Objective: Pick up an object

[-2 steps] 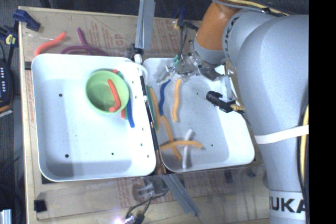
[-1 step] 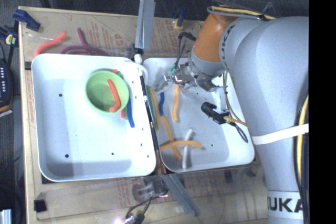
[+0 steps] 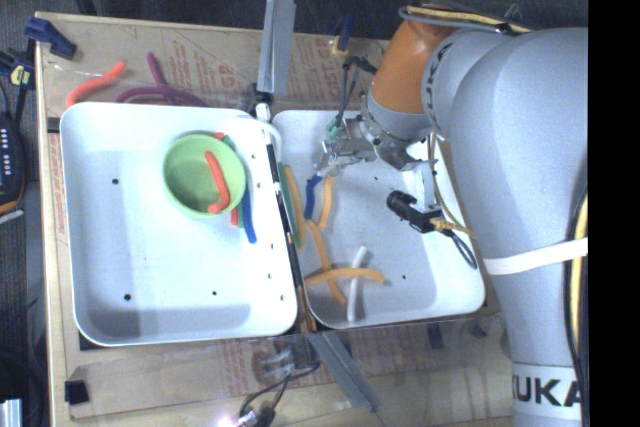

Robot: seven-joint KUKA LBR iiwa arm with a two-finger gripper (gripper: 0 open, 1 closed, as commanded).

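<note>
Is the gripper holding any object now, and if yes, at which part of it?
It cannot be told. The gripper hangs over the right bin, above a blue piece, but its tips are too blurred to judge a hold.

The arm [image 3: 520,165] is a bulky, rounded light-grey casing with an orange band [image 3: 400,65] above the wrist. Black "KUKA" lettering [image 3: 545,393] marks its lower part. A pale strap [image 3: 530,260] wraps the body, thin yellow and dark cables [image 3: 455,15] run along it, and a small metallic pincer [image 3: 340,150] ends the wrist.
</note>
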